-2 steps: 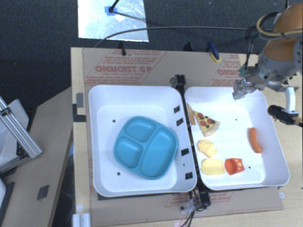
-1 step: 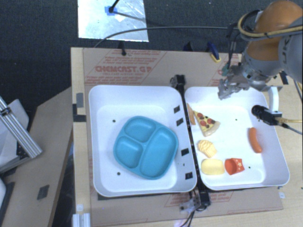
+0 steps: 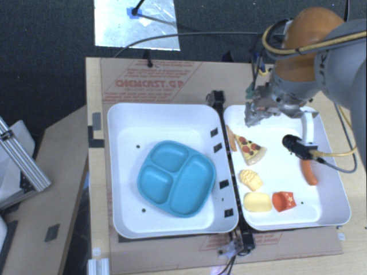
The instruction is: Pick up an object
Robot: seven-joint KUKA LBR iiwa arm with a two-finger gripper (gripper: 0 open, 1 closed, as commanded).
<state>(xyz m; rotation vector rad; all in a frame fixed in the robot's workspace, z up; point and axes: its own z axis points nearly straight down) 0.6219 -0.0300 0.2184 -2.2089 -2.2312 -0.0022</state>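
The arm [image 3: 335, 50] runs off the right edge; its gripper [image 3: 256, 114] looks too blurred to read.

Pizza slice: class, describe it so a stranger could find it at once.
Look in the right-hand white bin, by the divider between the bins. The pizza slice lies just below the gripper. It alone is a triangle with red spots; the pieces below it are plain yellow.
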